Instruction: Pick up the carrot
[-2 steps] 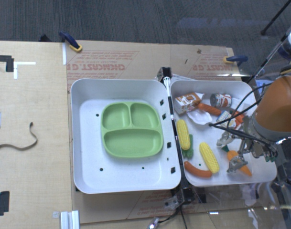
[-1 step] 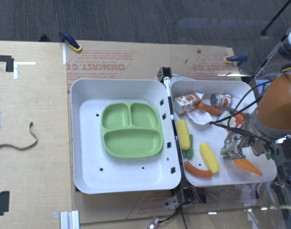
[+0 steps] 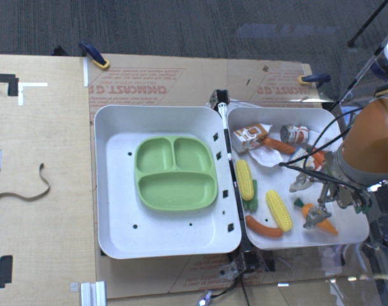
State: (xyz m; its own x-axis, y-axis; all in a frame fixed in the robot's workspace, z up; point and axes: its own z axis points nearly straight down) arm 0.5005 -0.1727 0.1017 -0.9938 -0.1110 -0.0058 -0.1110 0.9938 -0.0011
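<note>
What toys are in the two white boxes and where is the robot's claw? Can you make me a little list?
left white bin: green divided plastic plate
right white bin: two yellow toy corn cobs, orange toy carrot, red-orange toy sausage, small tin can, small printed carton
claw: low over the carrot, near the right bin's front right corner
carrot held: cannot tell

Glossy white plastic bins (image 3: 104, 190), matt green plastic tray (image 3: 176, 174), cardboard sheet (image 3: 149, 81) on pale wood bench (image 3: 41, 247).
</note>
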